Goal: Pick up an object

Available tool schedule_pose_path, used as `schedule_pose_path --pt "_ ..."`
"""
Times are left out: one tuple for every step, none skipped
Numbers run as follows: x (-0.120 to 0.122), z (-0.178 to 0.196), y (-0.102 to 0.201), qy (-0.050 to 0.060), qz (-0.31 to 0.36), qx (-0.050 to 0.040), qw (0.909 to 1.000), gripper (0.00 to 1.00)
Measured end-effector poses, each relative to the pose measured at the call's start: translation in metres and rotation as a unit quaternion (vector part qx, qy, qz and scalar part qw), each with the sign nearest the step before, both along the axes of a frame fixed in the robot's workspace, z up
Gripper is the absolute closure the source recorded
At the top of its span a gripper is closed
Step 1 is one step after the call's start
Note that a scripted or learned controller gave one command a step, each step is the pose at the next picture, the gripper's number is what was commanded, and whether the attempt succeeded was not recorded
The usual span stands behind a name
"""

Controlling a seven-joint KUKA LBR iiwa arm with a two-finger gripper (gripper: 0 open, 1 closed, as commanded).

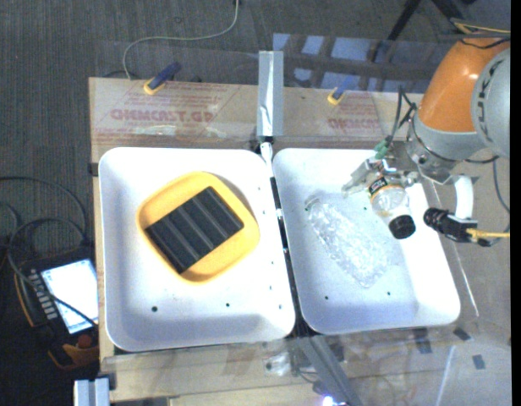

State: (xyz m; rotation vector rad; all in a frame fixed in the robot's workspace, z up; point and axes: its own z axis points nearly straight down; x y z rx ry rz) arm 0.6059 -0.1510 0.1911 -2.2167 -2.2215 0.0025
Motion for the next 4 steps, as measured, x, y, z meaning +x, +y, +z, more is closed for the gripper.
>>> schedule_pose_path --pt "0.029 -0.022 -0.045 0.0 0.01 -0.0022 0.9999 0.0" --pt "0.06 -0.098 -0.06 0.002 0.095 0.0055 0.9955 0.0" --pt "0.06 -0.089 -0.059 0.003 0.095 0.0041 0.9954 1.0" --pt "0.063 -0.014 -0.034 -0.002 0.108 -0.0003 0.9942 1.0"
